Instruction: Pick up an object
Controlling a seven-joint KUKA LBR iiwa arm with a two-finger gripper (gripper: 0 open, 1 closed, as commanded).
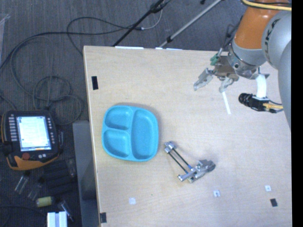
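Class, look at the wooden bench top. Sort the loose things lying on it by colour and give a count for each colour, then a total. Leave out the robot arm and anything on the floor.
Blue: 1, the tray
Silver metal: 1, the tool
White: 1, the stick
Total: 3

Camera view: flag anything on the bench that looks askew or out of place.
The metal tool lies diagonally beside the blue divided plate, not squared to the bench edges. Nothing looks spilled or broken. The gripper hovers apart from both, holding nothing.
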